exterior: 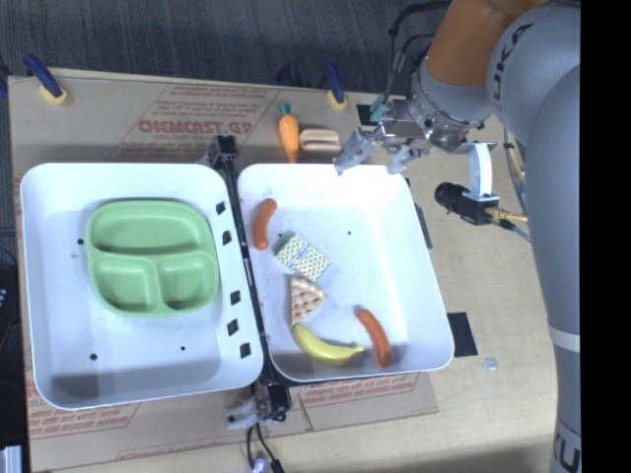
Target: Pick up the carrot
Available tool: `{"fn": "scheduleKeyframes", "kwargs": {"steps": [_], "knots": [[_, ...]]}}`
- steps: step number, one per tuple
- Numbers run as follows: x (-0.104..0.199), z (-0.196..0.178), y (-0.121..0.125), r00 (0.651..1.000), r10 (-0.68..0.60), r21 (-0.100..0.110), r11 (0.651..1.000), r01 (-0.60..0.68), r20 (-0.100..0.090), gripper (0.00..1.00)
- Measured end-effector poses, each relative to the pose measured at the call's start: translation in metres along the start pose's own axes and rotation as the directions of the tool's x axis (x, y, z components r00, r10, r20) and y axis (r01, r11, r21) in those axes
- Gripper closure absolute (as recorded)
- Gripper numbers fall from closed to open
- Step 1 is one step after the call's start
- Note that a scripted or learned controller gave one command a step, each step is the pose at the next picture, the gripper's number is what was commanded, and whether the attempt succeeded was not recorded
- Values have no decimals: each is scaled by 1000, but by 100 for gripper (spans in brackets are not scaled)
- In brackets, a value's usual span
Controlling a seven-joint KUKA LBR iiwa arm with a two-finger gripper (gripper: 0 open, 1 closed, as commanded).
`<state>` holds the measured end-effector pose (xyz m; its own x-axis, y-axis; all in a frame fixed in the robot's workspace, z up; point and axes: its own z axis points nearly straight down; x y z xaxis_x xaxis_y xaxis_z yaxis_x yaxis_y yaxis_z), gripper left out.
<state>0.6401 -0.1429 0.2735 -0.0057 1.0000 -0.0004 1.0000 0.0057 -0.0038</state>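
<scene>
The carrot [288, 135], orange with a green top, lies on the cardboard just behind the right bin's [419, 235] back rim, outside both bins. My gripper [375, 155] hovers over that bin's back right corner, about a hand's width right of the carrot. Its two fingers stand apart and open, with nothing between them.
A small bun-like piece [318, 142] lies between carrot and gripper. The right bin holds a sausage [263, 223], a patterned cracker [302, 257], a sandwich wedge [306, 300], a banana [327, 347] and another sausage [374, 335]. A green divided plate [153, 256] sits in the left bin.
</scene>
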Motion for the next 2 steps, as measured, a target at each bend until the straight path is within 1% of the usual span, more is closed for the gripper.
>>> {"fn": "scheduleKeyframes", "kwargs": {"steps": [1, 2], "knots": [[-16, 113, 16, 987, 159, 3, 987, -159, -1, 0], [-49, 182, 16, 906, 424, 4, 906, -424, -1, 0]]}}
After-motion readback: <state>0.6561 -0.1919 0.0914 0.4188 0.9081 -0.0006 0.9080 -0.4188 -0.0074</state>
